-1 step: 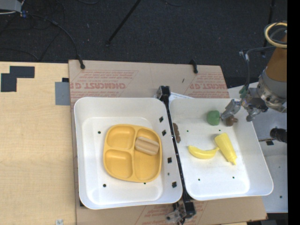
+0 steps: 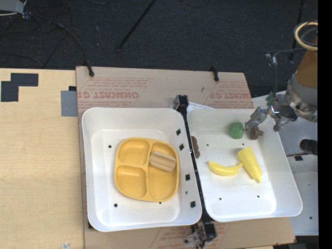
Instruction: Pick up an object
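Camera view: cardboard [image 2: 116,90] print, mirrored, seemingly reads "CHEMCRST, G."

Glossy yellow plastic tray [image 2: 136,183]

One fixed camera looks down at a slant on my surface [image 2: 41,154] from fairly high, taking in both white bins (left bin [image 2: 98,139], right bin [image 2: 280,191]); my arm [image 2: 306,77] enters from its right.

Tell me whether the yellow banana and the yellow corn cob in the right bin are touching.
Touching. The camera view shows the curved yellow banana with its right tip meeting the side of the yellow corn cob, no white bin floor between them.
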`<state>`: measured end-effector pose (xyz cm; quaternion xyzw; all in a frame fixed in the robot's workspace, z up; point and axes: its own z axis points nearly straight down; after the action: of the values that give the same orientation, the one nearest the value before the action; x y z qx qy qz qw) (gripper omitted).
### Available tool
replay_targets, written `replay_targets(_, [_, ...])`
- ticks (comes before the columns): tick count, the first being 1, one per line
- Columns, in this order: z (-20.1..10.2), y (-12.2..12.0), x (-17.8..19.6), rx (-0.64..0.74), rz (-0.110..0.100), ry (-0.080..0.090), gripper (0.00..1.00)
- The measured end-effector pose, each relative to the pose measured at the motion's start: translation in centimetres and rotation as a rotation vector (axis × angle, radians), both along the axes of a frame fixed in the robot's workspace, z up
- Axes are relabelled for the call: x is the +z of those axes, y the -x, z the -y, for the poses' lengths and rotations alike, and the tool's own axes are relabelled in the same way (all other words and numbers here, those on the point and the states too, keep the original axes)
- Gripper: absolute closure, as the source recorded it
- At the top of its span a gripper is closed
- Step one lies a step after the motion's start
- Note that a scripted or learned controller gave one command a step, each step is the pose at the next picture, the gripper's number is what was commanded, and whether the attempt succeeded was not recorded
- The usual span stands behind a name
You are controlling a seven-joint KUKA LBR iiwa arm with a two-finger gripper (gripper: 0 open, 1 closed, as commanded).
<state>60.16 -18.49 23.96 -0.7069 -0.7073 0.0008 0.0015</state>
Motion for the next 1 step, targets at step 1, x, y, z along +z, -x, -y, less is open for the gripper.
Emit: replay_targets(1, [0.37,-0.46,-5.9,0.0,0.0,0.001,0.0])
